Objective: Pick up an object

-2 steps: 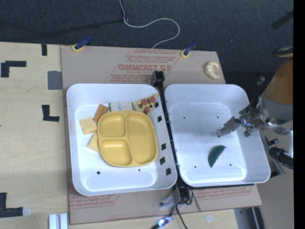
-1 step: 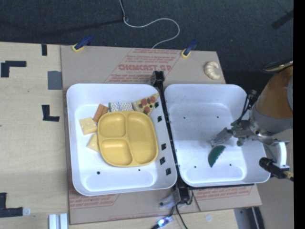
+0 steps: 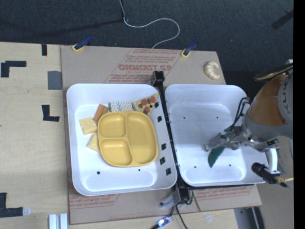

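- Down in the right bin (image 3: 190, 109), a small dark green object (image 3: 215, 156) lies on the white floor, toward the near right part of that bin.
- It is flat-looking and roughly wedge-shaped, wider at its far end and narrowing to a point at its near-left end; its surface is plain and it is too small to name more exactly.
- Just above it sits the gripper (image 3: 220, 144), its grey metal fingers (image 3: 213, 142) pointing left from the arm's wrist and meeting the wide end of the green object.
- Whether the fingers are spread or closed cannot be told from this angle, nor whether the green object sits between them.
- Behind the gripper, the arm (image 3: 269, 111) comes in from the right, with its orange band above the grey wrist.
- Over in the left bin (image 3: 78, 175) rests a yellow divided plate (image 3: 127, 138) with three compartments, near the middle.
- Beside the plate's left edge are a few pale yellow cracker-like squares (image 3: 88, 125) and a brownish piece (image 3: 100, 112); along its far edge lies a patterned strip of small items (image 3: 143, 103) that cannot be made out.
- Under both bins lies a cardboard sheet (image 3: 95, 63) printed in red; the large line looks like "CHEMCAST GP", and the smaller lines around it are too blurred to read.
- A pale rounded lump (image 3: 212, 70) sits on the bench past the far right corner of the cardboard.
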Controlling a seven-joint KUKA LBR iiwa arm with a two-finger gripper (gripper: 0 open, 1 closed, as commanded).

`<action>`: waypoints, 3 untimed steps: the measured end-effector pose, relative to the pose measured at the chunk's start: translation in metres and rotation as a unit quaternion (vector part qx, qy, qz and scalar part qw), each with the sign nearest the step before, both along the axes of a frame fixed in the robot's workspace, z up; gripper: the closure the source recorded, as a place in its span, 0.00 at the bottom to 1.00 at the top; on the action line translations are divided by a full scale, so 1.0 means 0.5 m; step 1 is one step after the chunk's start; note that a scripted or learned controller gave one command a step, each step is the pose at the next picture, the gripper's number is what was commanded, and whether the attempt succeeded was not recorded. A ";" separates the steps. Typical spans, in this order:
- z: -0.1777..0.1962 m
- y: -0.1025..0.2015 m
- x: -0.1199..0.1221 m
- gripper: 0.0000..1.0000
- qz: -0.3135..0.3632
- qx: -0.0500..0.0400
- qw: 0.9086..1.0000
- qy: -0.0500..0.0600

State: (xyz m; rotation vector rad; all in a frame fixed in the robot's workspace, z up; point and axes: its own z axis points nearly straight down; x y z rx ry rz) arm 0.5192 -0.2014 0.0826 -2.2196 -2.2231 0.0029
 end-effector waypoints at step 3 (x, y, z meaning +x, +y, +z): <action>0.242 0.011 0.019 1.00 0.000 0.000 1.000 -0.003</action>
